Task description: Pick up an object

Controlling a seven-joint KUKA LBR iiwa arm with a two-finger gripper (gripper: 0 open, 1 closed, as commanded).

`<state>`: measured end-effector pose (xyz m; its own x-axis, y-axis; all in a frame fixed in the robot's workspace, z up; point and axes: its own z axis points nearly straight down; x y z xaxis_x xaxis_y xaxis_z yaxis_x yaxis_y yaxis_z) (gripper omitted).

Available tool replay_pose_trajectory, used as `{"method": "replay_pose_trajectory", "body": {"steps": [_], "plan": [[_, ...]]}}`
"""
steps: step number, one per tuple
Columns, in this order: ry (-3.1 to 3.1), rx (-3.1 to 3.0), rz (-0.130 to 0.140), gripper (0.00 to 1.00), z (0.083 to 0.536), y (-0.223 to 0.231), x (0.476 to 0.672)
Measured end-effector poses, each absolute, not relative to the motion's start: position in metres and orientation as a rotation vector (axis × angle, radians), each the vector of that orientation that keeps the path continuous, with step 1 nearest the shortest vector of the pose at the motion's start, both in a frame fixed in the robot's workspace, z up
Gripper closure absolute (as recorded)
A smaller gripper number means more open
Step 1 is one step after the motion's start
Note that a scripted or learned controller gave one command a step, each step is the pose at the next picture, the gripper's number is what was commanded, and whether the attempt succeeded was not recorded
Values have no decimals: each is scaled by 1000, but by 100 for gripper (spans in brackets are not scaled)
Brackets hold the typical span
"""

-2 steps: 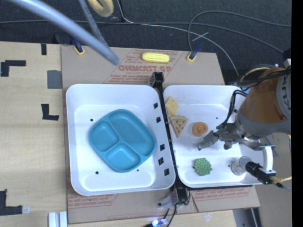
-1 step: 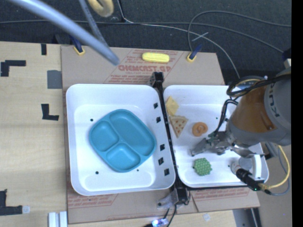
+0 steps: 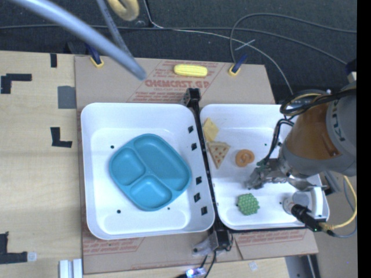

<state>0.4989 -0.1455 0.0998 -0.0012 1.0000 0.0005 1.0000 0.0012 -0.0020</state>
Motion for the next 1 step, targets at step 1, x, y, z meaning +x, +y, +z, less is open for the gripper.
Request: {"method": "replay_pose_trajectory", "body": {"steps": [1], "plan": [[-2224, -2221, -1, 100, 161, -141, 497]]}}
